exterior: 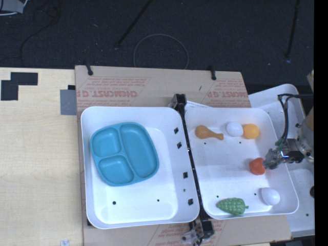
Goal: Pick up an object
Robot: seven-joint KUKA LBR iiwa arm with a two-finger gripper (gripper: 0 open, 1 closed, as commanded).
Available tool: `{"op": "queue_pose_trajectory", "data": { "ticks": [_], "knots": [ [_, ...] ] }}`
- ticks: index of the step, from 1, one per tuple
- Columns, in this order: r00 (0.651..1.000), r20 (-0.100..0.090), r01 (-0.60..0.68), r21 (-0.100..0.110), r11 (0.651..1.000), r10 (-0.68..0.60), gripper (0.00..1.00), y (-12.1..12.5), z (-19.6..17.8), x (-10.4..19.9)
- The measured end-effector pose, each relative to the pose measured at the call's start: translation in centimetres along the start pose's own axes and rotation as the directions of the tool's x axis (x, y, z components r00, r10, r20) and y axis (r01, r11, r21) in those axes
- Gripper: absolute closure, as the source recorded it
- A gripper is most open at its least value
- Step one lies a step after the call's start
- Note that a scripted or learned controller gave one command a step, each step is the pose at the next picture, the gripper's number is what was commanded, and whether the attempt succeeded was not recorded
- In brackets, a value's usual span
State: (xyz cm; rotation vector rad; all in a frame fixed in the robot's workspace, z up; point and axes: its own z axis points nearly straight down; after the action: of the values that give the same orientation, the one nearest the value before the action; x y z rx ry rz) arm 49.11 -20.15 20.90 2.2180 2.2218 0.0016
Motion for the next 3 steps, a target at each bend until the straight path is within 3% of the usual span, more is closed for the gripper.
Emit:
{"op": "queue_pose_trajectory", "data": {
  "ticks": [1, 3],
  "knots": [
    [1.0, 0.001, 0.0, -0.001, 1.0, 0.0, 1.0, 0.1, -5.3, -0.1],
    [1.0, -0.002, 0.003, 0.003, 1.0, -0.003, 1.0, 2.2, -6.0, 9.4]
  ]
}}
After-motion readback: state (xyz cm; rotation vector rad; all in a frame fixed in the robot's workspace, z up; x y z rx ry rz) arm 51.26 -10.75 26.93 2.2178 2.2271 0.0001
